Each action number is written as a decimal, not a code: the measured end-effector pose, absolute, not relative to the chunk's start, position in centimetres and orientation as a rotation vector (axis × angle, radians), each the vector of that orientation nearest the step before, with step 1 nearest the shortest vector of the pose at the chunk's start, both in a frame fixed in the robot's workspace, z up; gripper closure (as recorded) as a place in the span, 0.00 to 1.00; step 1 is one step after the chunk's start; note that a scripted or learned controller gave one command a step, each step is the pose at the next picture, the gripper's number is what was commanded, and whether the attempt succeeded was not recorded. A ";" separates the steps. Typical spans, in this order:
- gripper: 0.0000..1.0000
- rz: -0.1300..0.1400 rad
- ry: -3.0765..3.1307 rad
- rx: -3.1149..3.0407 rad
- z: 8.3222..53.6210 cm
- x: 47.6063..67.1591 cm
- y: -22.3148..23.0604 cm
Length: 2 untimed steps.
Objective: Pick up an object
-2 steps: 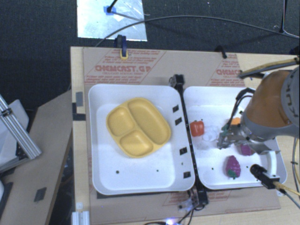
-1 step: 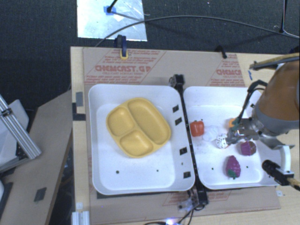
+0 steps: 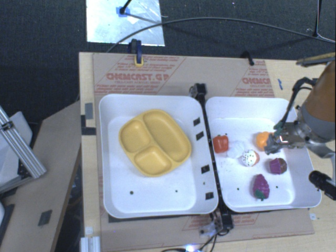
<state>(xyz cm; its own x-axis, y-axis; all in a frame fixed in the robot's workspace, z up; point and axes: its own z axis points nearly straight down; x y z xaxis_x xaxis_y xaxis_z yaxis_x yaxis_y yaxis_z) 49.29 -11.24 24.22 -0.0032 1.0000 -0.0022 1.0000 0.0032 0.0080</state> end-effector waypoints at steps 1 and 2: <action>1.00 0.006 2.231 2.210 24.9 49.7 -6.4; 1.00 0.003 2.231 2.211 25.3 50.3 -1.6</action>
